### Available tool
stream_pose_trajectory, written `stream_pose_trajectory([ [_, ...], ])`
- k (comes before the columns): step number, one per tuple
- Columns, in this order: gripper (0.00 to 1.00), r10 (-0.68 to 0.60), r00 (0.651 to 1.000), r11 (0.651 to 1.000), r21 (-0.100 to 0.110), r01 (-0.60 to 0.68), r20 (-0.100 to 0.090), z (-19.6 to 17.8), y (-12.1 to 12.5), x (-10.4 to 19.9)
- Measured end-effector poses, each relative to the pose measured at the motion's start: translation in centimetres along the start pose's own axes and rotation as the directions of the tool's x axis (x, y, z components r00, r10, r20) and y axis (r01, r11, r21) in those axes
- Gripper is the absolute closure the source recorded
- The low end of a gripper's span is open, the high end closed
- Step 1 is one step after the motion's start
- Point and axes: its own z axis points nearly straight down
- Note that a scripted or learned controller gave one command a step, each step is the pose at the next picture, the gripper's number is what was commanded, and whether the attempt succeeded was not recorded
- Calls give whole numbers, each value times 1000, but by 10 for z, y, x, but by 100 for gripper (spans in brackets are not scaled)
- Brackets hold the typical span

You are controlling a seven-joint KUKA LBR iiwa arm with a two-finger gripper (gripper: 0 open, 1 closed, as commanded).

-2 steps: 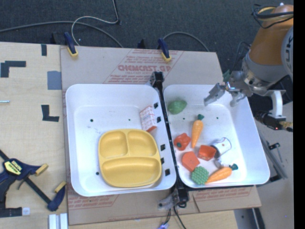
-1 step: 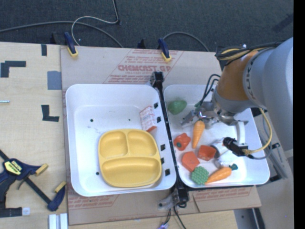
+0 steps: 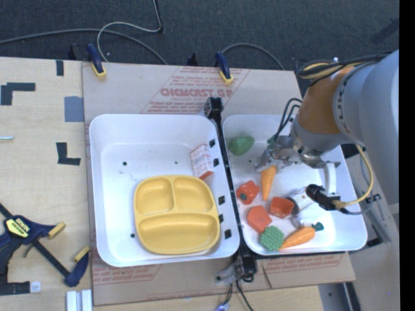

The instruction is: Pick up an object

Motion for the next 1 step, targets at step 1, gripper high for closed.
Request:
stream_pose_trajectory([
  [1,100,-2,1000,1000,3,2,-4,-89,5,82],
])
